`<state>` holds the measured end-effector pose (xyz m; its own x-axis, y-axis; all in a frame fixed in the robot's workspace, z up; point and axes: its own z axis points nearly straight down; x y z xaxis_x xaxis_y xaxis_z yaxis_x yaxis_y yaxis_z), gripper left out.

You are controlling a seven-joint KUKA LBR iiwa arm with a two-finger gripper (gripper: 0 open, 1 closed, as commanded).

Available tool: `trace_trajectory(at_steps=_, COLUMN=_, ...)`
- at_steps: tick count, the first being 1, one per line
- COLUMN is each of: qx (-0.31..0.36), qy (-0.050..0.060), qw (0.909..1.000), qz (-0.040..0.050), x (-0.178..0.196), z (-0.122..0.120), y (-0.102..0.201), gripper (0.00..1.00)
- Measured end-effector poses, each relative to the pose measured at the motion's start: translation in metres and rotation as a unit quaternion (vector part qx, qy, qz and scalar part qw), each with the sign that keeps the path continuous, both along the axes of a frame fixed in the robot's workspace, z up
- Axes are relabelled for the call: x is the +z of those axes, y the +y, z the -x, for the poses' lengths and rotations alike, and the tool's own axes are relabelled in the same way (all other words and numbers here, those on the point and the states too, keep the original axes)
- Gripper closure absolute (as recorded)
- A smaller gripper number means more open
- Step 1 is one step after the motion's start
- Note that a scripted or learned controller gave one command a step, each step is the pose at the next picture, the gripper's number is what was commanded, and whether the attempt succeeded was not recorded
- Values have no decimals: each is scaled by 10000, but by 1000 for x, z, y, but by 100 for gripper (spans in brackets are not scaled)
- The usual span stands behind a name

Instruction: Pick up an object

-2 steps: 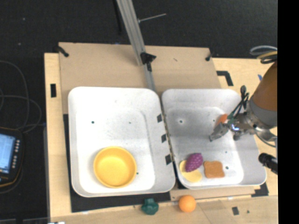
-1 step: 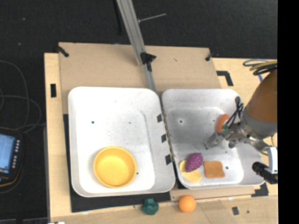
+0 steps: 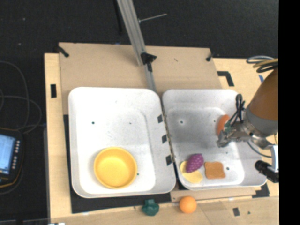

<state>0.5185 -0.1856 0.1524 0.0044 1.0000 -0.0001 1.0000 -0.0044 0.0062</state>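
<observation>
My gripper [image 3: 226, 138] hangs over the right side of the right bin [image 3: 197, 102], reaching in from the right. An orange object [image 3: 221, 122] lies just above and left of it, partly hidden behind the wrist. Whether the gripper touches it I cannot tell. Near the bin's front edge lie a purple bunch-shaped item [image 3: 194, 162], a pale yellow piece [image 3: 191, 176] under it and a brown toast-like slab [image 3: 214, 170].
A yellow bowl [image 3: 115, 167] sits at the front of the left bin [image 3: 112, 107]. On the bench in front of the bins lie an orange ball [image 3: 187, 204] and a small green object [image 3: 150, 207]. A metal pole [image 3: 133, 27] slants up behind the bins.
</observation>
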Motion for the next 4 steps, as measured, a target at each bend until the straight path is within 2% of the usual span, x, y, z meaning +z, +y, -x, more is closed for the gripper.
trace_trajectory(at_steps=2, qx=40, qy=-10, qw=10000, qz=16, x=114, z=-22, y=-8, gripper=100)
trace_trajectory(at_steps=3, qx=44, qy=4, qw=10000, qz=9, x=150, z=-23, y=-9, gripper=100)
trace_trajectory(at_steps=4, qx=53, qy=21, qw=10000, qz=2, x=133, z=-32, y=46, gripper=100)
